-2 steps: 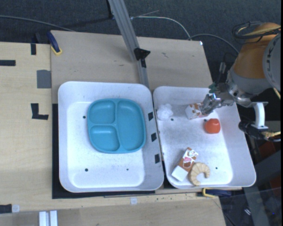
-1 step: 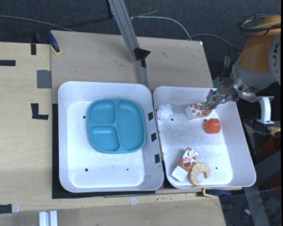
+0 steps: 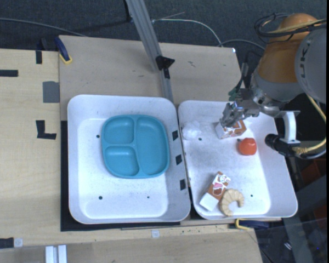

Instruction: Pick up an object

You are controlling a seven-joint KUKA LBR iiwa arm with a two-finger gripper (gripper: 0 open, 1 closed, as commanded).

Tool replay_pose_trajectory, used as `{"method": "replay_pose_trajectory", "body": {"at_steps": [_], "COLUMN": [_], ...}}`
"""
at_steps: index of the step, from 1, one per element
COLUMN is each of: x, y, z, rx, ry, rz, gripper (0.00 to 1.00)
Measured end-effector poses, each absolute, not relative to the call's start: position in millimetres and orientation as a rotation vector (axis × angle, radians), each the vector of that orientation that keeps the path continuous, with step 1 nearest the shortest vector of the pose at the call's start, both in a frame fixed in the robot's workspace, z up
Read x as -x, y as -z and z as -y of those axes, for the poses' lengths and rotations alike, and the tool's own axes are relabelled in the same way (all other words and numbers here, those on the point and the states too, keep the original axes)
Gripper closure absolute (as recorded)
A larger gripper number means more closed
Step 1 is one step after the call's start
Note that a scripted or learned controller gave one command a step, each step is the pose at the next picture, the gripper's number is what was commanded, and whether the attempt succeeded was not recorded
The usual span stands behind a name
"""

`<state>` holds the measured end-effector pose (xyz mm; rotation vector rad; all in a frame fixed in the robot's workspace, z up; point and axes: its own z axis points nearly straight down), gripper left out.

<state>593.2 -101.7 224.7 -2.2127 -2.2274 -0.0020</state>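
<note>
My gripper (image 3: pixel 231 120) hangs low over the back of the right bin (image 3: pixel 279 201), right above a small orange-and-white packet (image 3: pixel 235 129) that lies under its fingertips. Close to the packet's right sits a red tomato-like ball (image 3: pixel 247 146). Near the bin's front lie a second orange-and-white snack packet (image 3: pixel 216 187), a croissant (image 3: pixel 231 199) and a small white block (image 3: pixel 208 202). A clear crumpled bit (image 3: pixel 192 129) rests at the bin's back left.
The left bin (image 3: pixel 85 201) holds a teal divided plate (image 3: pixel 135 146). A grey metal pole (image 3: pixel 145 29) slants from the top down to the gap between the bins. The arm's orange band (image 3: pixel 285 48) and cables fill the upper right.
</note>
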Motion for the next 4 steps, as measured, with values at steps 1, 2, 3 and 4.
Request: {"method": "replay_pose_trajectory", "body": {"at_steps": [1, 2, 3, 4], "x": [-579.9, -558.3, -552.2, -533.0], "y": [-214.5, -212.4, -226.7, -230.3], "z": [47.9, -4.2, -50.2, -97.2], "rx": [2.212, 2.212, 2.212, 2.211], "ry": [-0.001, -0.002, 0.001, -0.002], "rz": [2.226, 2.226, 2.228, 2.227], "gripper": [1.0, 1.0, 1.0, 1.0]}}
